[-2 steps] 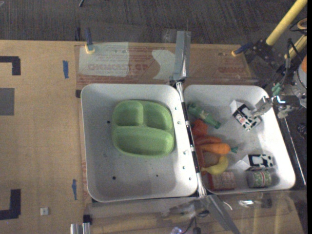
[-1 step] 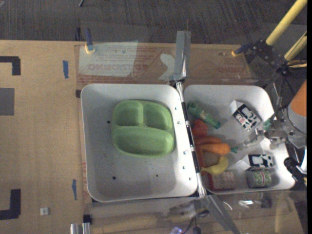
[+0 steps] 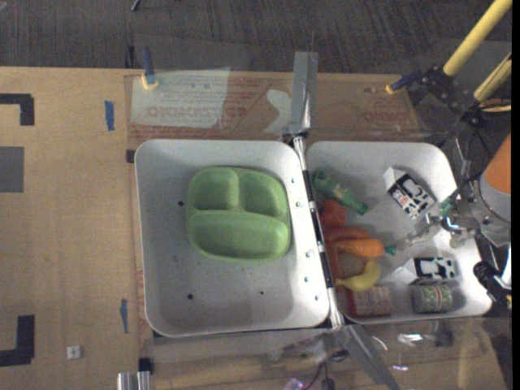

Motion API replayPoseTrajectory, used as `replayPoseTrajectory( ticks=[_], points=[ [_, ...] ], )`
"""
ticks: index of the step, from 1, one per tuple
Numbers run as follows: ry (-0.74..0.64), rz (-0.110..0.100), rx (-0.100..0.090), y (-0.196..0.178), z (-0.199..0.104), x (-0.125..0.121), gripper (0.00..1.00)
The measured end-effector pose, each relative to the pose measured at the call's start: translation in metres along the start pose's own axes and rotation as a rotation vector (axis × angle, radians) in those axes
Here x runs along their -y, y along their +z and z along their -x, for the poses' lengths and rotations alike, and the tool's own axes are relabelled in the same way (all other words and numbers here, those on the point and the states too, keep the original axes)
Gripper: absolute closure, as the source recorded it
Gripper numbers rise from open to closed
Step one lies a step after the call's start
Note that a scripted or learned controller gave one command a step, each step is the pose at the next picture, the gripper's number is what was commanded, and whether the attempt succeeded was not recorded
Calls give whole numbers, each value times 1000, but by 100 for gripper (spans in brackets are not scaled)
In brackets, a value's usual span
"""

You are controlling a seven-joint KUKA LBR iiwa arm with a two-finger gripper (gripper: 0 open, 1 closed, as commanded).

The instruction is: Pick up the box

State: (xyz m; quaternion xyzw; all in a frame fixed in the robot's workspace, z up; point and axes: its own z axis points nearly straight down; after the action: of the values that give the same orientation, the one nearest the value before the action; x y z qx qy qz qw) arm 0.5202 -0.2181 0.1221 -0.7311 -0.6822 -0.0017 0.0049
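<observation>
**Gripper low over right bin, just beside a black-and-white box**

Gripper (image 3: pixel 432 223) reaching in from the right, low over the right bin (image 3: pixel 370 154), in its right half. Spread or pressed together: cannot tell, too small and blurred. Nothing seen held in it. Behind it, grey arm (image 3: pixel 492 210) with orange band (image 3: pixel 502 167) at the right edge of the view.

Just up and left of the gripper: box (image 3: pixel 409 192), white with black print, tilted, lying on the bin floor toward the far right corner. Whether touching the gripper: cannot tell. Below the gripper, near the front right corner: lower box (image 3: pixel 435 268), also black and white, smaller in view. Just below that, touching or nearly so: can (image 3: pixel 431 296) on its side.

Left of the gripper, heaped along the bin's left wall: green toy (image 3: pixel 337 192) at the top, orange carrots (image 3: pixel 351 238) beneath, yellow banana (image 3: pixel 363 278) below them, then a reddish packet (image 3: pixel 372 301) at the front wall.

Further left, across the divider: left bin (image 3: pixel 158 218), holding a green divided plate (image 3: pixel 238 213) with three compartments, set a little above centre.

Around both bins: wooden bench (image 3: pixel 65 218) with blue tape marks and black corner marks. Upper right: yellow pole (image 3: pixel 481 27) slanting out of view.
</observation>
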Motion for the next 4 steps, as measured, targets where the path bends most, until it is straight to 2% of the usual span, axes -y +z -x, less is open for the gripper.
replayPoseTrajectory(
  ticks=[1, 2, 3, 4],
  points=[
    [-53, 20, 5, 32, -10, 35, 0],
    [-51, 23, 5, 22, -9, 34, 100],
    [-117, 24, 14, 33, -68, 39, 100],
    [-136, 13, 12, 35, -50, -27, 100]
  ],
)
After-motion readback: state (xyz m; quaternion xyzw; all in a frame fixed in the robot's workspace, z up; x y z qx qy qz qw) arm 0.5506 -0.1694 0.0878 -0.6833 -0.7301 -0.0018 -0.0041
